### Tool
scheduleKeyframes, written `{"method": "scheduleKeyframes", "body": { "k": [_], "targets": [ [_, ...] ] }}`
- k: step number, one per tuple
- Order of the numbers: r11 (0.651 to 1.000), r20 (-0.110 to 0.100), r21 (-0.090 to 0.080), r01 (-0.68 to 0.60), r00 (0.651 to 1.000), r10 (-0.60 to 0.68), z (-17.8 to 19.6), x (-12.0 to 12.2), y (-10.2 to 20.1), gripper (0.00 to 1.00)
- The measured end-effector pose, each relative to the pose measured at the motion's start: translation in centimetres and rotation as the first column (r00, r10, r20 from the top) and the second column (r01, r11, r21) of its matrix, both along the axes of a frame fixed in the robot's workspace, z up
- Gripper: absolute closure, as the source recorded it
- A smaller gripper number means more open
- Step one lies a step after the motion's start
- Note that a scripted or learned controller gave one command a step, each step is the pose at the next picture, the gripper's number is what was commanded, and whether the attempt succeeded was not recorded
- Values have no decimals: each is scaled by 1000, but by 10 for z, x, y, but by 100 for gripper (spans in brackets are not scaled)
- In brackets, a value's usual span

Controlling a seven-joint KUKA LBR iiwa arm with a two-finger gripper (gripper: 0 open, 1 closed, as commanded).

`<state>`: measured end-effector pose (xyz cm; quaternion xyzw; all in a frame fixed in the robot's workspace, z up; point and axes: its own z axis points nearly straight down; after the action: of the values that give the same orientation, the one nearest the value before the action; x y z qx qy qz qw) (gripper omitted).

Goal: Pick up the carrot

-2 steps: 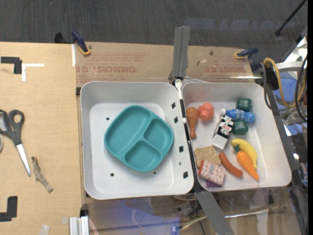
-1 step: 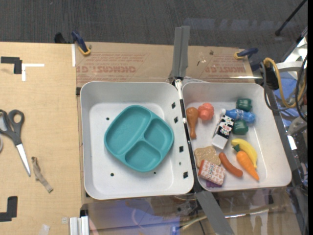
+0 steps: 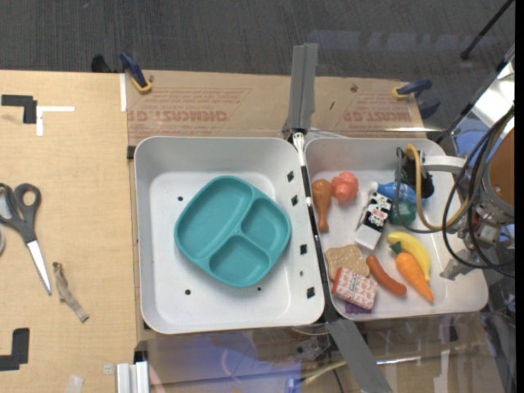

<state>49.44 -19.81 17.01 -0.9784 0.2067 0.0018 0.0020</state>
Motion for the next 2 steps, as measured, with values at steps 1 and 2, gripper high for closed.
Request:
{"method": "scheduleKeyframes", "body": {
  "k": [1,2],
  "targets": [
    [998,-1,-1,66,998,-66,-79,-9,38,0],
    [994,0,-1,-113,994,113,-79,-7,81,0]
  ]
}}
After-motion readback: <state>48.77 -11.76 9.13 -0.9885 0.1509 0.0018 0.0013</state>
